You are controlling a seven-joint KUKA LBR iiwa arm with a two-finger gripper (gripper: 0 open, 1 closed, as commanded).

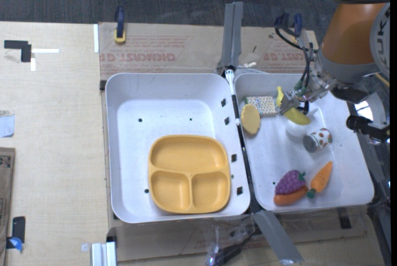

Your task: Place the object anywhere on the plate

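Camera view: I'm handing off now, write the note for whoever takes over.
Gripper: low in the right bin, over a yellow toy; finger state unreadable, no grasp confirmed.
Plate: yellow, three compartments, in the left bin, nothing on it.
Other items in the right bin: cookie, sponge, can, grapes, carrot.
Done: nothing placed.
Left: grasp an object, carry it over the divider, set it on the plate.
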